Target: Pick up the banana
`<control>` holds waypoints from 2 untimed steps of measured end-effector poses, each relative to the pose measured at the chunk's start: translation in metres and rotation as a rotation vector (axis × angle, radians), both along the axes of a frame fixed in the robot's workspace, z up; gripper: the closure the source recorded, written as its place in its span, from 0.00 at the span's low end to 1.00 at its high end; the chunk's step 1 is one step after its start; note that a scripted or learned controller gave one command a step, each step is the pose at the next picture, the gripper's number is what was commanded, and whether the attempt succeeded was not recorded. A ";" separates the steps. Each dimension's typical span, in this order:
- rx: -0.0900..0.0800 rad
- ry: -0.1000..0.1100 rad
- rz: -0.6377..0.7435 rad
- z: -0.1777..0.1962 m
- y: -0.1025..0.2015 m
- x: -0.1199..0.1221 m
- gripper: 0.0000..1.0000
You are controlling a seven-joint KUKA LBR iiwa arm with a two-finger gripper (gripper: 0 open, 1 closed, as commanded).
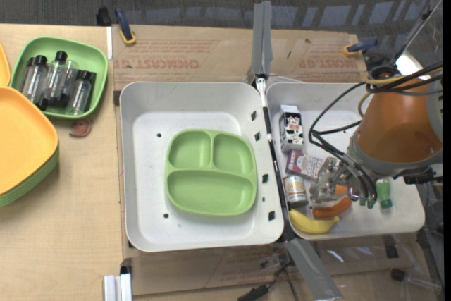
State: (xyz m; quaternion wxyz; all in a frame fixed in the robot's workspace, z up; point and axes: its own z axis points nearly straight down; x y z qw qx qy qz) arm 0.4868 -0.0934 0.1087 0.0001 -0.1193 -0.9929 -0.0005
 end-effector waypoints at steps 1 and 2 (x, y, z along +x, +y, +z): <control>-0.001 -0.002 0.191 0.286 -0.002 -0.008 1.00; 0.000 -0.003 0.580 0.215 0.039 0.037 1.00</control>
